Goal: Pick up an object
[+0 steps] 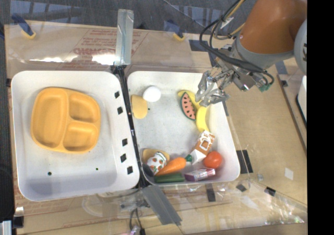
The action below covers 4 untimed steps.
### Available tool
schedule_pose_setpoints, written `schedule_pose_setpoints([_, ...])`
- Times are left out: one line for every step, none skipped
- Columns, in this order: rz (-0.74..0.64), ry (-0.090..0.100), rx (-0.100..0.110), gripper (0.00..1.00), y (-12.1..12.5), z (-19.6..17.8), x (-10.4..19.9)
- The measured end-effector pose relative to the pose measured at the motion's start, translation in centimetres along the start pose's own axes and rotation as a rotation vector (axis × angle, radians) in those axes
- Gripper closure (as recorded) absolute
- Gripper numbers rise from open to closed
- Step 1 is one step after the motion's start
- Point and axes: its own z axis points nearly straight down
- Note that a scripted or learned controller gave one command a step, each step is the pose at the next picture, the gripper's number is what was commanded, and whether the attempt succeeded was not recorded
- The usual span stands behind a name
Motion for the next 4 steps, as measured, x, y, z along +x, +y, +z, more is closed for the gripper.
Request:
schedule_pose_setpoints([0.125, 0.001, -0.002, 1.0, 0.9, -2.4, -2.9])
schedule_pose_setpoints([0.101, 0.002, -0.002, 1.0, -1.0, -3.2, -6.4])
schedule_pose_setpoints([-0.313, 0.0, -0.001, 1.0, -4.8, -5.7, -3.2])
schedule_pose_setpoints([-0.167, 0.01, -0.016, 1.0, 1.8, 15.2, -0.5])
